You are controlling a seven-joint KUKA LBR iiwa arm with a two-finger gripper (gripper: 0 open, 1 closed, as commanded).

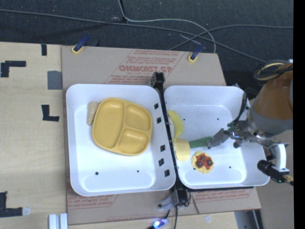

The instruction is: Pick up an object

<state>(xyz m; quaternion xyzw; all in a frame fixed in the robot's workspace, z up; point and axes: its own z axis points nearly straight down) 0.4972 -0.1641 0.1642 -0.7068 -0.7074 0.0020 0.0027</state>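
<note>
Gripper (220,140) is seen at the right end of the green-handled brush (190,146), whose long axis runs leftward; jaw state cannot be told.

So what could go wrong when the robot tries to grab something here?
The gripper is low in the right bin, at the end of the green handle. That handle is thin, so it might slip out. The yellow brush head sits against the bin's left wall, so it might catch there when lifted. The small pizza toy lies close below and could get knocked.
</note>
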